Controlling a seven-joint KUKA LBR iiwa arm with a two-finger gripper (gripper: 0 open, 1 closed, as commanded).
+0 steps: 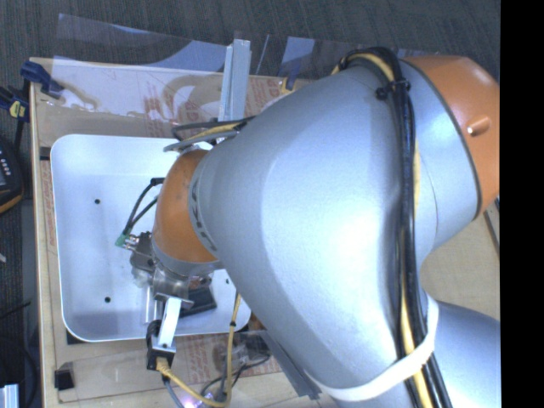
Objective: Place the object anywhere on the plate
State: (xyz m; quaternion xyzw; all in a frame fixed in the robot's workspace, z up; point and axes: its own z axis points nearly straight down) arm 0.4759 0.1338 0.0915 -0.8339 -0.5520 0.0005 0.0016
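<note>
My grey arm with its orange band [178,215] reaches across the middle and right of the camera view. It hides the right bin and the right part of the left white bin [85,168]. The wrist hangs low over the near right part of the left bin. The gripper [194,300] shows as a dark shape close to the bin's front wall, and the wrist covers most of it. Nothing can be made out at its tips.
The left bin's bare white floor [93,245] carries two small dark specks. An upright metal post [236,79] stands behind the bin at the bench's back edge. Cables [208,381] hang at the bench's front.
</note>
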